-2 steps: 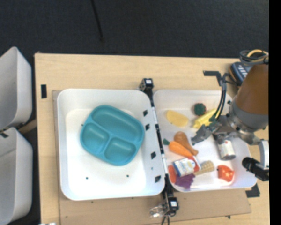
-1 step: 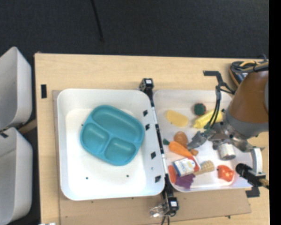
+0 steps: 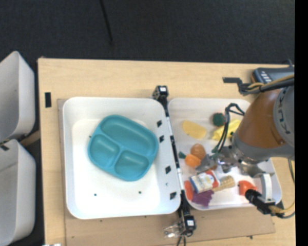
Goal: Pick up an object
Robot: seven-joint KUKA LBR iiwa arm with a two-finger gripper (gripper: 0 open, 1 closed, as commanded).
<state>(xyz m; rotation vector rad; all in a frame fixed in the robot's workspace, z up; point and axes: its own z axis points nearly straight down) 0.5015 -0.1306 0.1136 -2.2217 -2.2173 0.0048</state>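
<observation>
My gripper (image 3: pixel 217 163) hangs low over the middle of the right bin (image 3: pixel 180 111), under the arm's orange band (image 3: pixel 262 124). Just left of it lie a brown ball (image 3: pixel 197 150) and an orange piece (image 3: pixel 192 160). Below it sit a white and red box (image 3: pixel 203 181), a tan stick (image 3: pixel 227 182), a purple piece (image 3: pixel 203 197) and a red-orange piece (image 3: pixel 245 187). Farther back are a yellow piece (image 3: pixel 194 129), a green ball (image 3: pixel 217 118) and another yellow piece (image 3: pixel 227 129), partly hidden by the arm.
The left bin (image 3: pixel 77 188) holds a blue divided plate (image 3: pixel 123 147). A black clip (image 3: pixel 160 91) sits at the top of the wall between the bins. Cables (image 3: pixel 227 127) run down the arm. White housings (image 3: pixel 7 106) stand at the far left.
</observation>
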